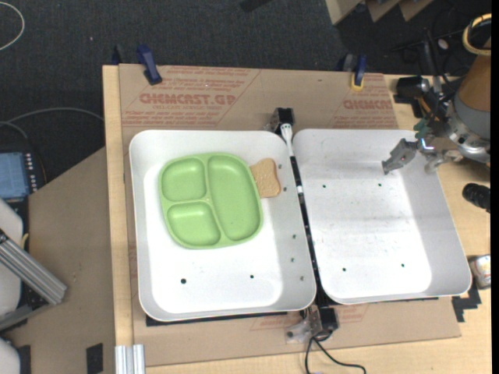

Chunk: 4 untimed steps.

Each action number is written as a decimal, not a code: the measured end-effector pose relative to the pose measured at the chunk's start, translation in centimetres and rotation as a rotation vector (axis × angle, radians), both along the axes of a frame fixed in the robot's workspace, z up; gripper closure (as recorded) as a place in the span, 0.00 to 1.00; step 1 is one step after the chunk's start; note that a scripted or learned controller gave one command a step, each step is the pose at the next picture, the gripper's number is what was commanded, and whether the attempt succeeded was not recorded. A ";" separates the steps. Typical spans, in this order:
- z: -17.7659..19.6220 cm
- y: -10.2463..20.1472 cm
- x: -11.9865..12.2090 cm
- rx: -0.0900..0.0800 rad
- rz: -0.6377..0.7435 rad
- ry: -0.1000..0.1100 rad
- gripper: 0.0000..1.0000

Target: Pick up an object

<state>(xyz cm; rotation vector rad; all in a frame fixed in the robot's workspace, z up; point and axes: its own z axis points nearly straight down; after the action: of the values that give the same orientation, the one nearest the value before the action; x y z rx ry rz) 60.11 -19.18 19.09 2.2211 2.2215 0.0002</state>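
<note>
A green three-compartment plate point(210, 201) lies in the left bin point(218, 287). A tan slice of toast point(267, 178) rests against the plate's right rim, near the bin's upper right corner. My gripper point(411, 160) hovers over the upper right corner of the right bin point(374, 240), far from both objects. Its fingers point(396, 156) stand apart and open, with nothing between them. The arm's wrist sits at the right edge above the gripper.
Both bins sit on a cardboard sheet point(195, 92) held by blue clamps point(148, 62) at the back. A black bracket point(284, 120) stands between the bins at the far side. Cables point(327, 349) hang off the front.
</note>
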 end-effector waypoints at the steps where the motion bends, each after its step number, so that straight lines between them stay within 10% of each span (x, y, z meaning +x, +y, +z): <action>1: 26.6 -0.5 -1.0 -0.008 0.001 -0.021 0.00; 3: 34.8 3.3 -11.0 -0.003 0.000 -0.009 0.00; 4: 34.5 17.4 -12.2 0.003 0.016 0.001 0.00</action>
<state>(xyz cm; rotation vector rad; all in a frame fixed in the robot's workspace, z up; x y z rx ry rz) 47.92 -1.74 53.58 2.2052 2.2415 0.0030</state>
